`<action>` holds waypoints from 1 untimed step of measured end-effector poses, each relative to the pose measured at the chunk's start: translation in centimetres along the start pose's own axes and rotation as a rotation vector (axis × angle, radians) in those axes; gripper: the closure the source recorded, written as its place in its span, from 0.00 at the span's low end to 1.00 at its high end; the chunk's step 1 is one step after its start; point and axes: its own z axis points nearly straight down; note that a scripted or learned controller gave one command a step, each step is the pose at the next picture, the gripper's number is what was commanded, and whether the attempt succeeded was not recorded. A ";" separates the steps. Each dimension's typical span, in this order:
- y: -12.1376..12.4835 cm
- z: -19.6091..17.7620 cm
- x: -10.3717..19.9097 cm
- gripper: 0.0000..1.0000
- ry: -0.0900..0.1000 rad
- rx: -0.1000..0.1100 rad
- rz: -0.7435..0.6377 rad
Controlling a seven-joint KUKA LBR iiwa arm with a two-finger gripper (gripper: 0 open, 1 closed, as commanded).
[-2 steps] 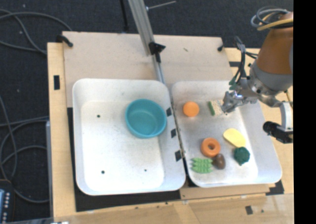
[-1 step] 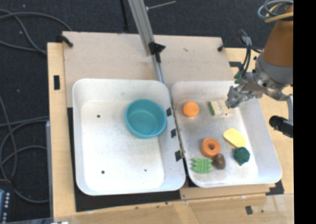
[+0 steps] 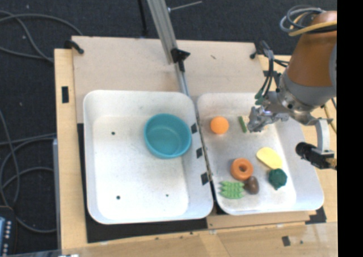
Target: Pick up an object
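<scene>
My gripper [image 3: 256, 122] hangs over the back part of the right bin [image 3: 300, 193], reaching in from the right. A small green stick [image 3: 242, 124] lies just to its left, and an orange ball [image 3: 219, 125] sits further left. Nearer the front lie an orange ring [image 3: 242, 168], a yellow piece [image 3: 269, 157], a dark green lump [image 3: 277, 178], a brown lump [image 3: 251, 185] and a light green ridged piece [image 3: 231, 189]. Nothing is visibly held.
A teal bowl [image 3: 167, 135] sits in the left bin [image 3: 102, 193]. A slanted metal pole [image 3: 161, 17] rises from the bench behind the bins. Cables lie on the dark floor at the left.
</scene>
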 end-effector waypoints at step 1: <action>-1.0 1.3 4.8 1.00 0.001 0.001 -0.003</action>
